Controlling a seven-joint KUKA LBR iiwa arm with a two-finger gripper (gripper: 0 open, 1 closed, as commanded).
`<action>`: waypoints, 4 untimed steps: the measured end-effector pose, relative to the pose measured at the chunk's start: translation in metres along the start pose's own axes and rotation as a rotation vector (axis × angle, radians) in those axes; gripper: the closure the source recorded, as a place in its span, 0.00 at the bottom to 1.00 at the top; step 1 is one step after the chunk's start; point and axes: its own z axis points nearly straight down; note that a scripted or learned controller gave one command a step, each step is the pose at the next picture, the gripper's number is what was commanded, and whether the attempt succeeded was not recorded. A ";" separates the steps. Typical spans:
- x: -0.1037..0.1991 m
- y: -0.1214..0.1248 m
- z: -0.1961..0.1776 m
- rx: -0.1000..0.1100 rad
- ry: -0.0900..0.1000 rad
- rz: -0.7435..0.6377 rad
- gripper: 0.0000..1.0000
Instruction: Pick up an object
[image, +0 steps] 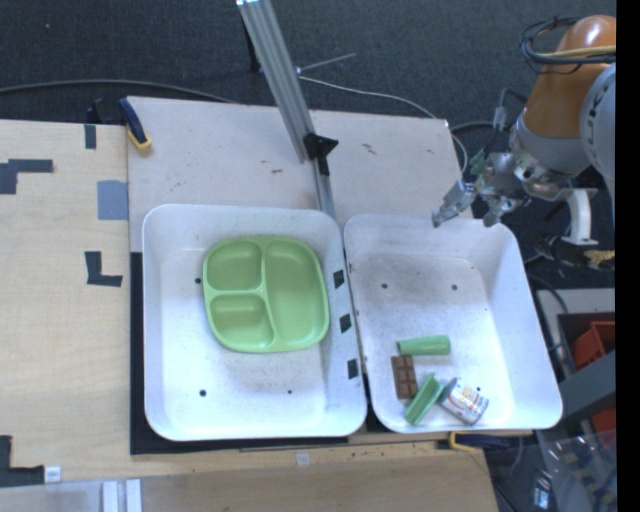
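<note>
Above the far right corner of the right bin (520, 300): gripper (466, 212) of the grey arm (560, 110), reaching in from the right with the orange band high at the frame's upper corner. Two fingers spread apart, tips pointing down toward the bin's far rim, nothing between them. Well apart from every object below.

Toward the near end of that same bin, a loose cluster. Farthest from the near wall, green cylinder (424, 346), lying flat and roughly crosswise. Just below and to its left, brown chocolate-like block (404, 376), set lengthwise. Beside the block on its right, green flat stick (423, 399), tilted on a diagonal and touching or nearly touching the block's lower end. Right of the stick, small tin can (465, 403), on its side, silver with a coloured label too blurred to read. Scattered dark specks across the rest of the bin floor.

Over in the left bin (165, 330): light green divided plate (266, 294), three compartments, resting flat and slightly toward the far right of the floor, close to the shared wall.

Behind both bins, pale board (220, 150) with faint marks, crossed by a slanted metal pole (280, 70) ending in a black clamp near the seam between bins. At the board's far left corner, blue and yellow clip (134, 124). Off to the left, wooden benchtop (50, 300) with grey and black tape patches.
</note>
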 end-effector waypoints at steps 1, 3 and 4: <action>0.000 0.000 0.000 0.000 0.000 0.000 0.00; -0.012 0.002 0.093 0.005 0.000 0.001 0.00; -0.011 0.002 0.143 0.000 -0.002 0.000 0.00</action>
